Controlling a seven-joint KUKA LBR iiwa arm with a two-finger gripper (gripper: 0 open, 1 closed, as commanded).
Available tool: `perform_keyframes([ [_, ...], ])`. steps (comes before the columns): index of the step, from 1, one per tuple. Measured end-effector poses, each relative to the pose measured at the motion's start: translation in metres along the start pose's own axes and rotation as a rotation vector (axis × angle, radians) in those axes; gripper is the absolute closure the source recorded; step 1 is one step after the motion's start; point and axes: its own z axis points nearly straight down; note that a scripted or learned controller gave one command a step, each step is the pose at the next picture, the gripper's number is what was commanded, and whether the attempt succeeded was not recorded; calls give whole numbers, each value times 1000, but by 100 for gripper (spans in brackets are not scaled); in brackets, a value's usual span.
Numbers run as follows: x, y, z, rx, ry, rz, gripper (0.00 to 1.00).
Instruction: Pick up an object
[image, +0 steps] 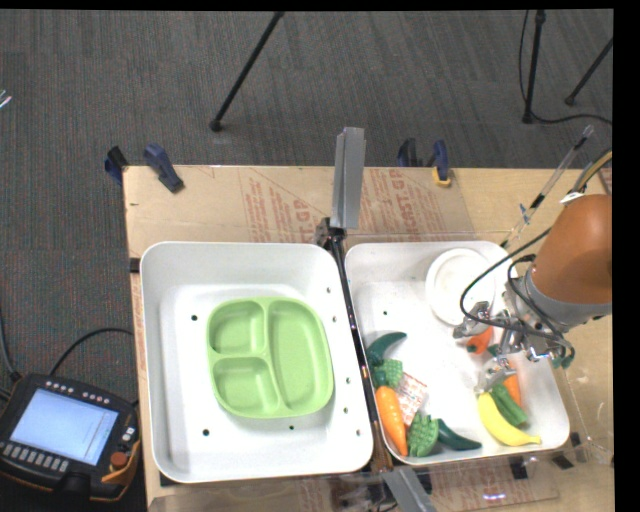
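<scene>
Grey carpet surrounds the counter (250, 200) bearing two bins. End effector (497, 352) hangs low in the right bin (400, 262) above the banana (503, 423) and nearby carrot (390, 418); its grip state cannot be told. A good pick likely needs a centred, vertical descent onto one isolated item.

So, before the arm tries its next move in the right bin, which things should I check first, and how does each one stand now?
1. Gripper is over the right bin: ok.
2. Something is already held: cannot tell.
3. Targets near the gripper, banana and small carrot: ok.
4. Targets are well separated: not ok; the banana touches a green vegetable.
5. White plate lies away from the toys: ok.
6. Green tray sits in the left bin: ok.
</scene>
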Motion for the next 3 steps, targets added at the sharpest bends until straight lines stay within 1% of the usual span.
perform_keyframes([
  [1,59,23,0,-1,2,49,0],
  [2,58,25,-9,-2,1,42,100],
  [3,58,25,-9,-2,1,42,0],
])
